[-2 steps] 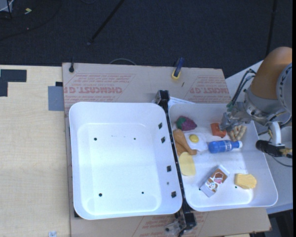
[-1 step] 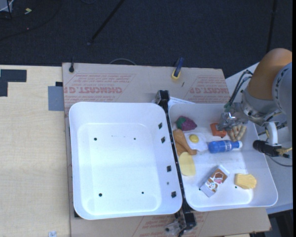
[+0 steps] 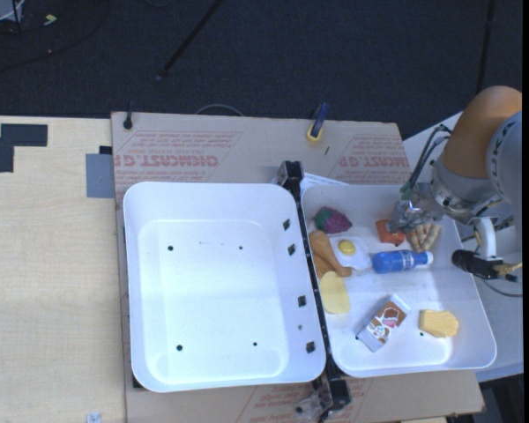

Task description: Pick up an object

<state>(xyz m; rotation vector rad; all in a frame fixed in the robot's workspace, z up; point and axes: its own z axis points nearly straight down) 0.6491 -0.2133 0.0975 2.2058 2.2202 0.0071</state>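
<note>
Camera view: we find the gripper [image 3: 412, 213] low in the right bin [image 3: 476, 342], at about one o'clock from the bin's centre. Whether it is spread or pinching we cannot tell. It sits touching or just over an orange block [image 3: 389, 232] and a tan ridged piece [image 3: 426, 234]. A blue bottle [image 3: 398, 261] lies just below at six o'clock. Further out lie a purple toy [image 3: 332, 219], a carrot [image 3: 323, 252], a small carton [image 3: 382, 322] and a yellow wedge [image 3: 439, 323]. The left bin [image 3: 141, 236] stands beside. We judge the step to be the grasp attempt; next comes a firm closing, then a straight lift.
</note>
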